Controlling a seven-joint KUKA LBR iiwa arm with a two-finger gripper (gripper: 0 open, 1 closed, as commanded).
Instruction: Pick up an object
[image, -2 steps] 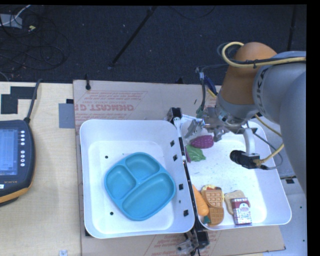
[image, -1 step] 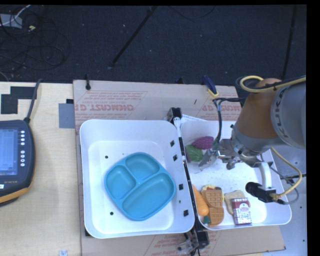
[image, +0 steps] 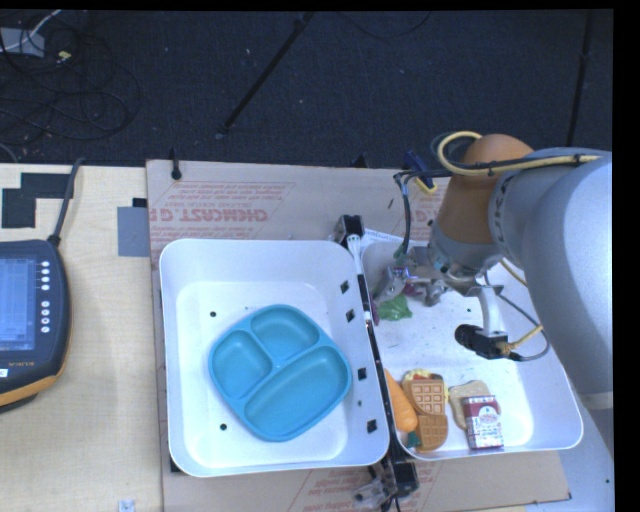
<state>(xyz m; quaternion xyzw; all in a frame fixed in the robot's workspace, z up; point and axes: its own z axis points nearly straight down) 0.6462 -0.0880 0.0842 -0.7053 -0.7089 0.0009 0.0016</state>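
Presently I log: cardboard sheet (image: 230, 208) under both bins, printed lettering upside down, unreadable to me. Left bin (image: 190, 262), white, shallow: one blue three-compartment plate (image: 279, 372), smooth plastic, centred. Right bin (image: 545, 400): green crumpled item (image: 393, 309) near the far-left corner; along the near edge, orange carrot-shaped toy (image: 400, 403), waffle-textured piece (image: 428, 408), tan slab bearing a red-labelled packet (image: 482, 420), text illegible. Gripper (image: 412, 285) low beside the green item; finger spread I cannot tell. Tablet (image: 25, 310) at the bench's left edge.
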